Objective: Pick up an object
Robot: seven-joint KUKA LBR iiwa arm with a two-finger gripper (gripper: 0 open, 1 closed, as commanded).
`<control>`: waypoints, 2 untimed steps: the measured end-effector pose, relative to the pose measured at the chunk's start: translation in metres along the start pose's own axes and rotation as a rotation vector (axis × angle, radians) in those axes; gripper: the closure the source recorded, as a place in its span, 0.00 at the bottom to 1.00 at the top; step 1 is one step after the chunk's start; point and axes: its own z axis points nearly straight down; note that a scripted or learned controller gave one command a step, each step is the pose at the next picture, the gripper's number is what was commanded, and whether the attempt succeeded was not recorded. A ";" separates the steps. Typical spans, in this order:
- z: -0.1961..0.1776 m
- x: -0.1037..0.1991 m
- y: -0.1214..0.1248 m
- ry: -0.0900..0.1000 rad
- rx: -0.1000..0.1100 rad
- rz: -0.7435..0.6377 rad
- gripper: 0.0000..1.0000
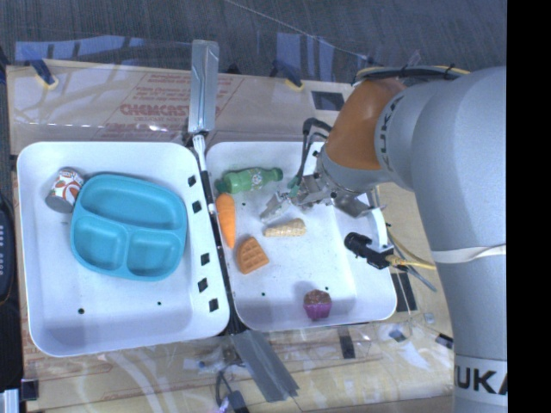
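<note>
corn cob point(284, 228) just below gripper point(277, 205), right bin point(362, 304)

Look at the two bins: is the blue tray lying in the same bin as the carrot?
No, the blue tray lies in the left bin, the carrot in the right bin.

in the right bin point(366, 304) the bottle point(249, 179), carrot point(226, 218), cracker point(251, 255) and corn point(285, 228) crowd the far-left part, with the gripper point(280, 203) just above the corn. the near part lies open save for the purple cupcake point(317, 304), well apart from the rest. in the left bin point(52, 317) the blue tray point(128, 226) and a ball point(65, 188) at its far-left corner take up the far half, leaving bare floor along the near side.
</note>
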 end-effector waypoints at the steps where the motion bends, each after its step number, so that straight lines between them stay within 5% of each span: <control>1: -0.072 -0.014 0.033 -0.005 -0.007 -0.195 0.00; 2: 0.000 0.029 -0.009 -0.001 -0.001 -0.468 0.00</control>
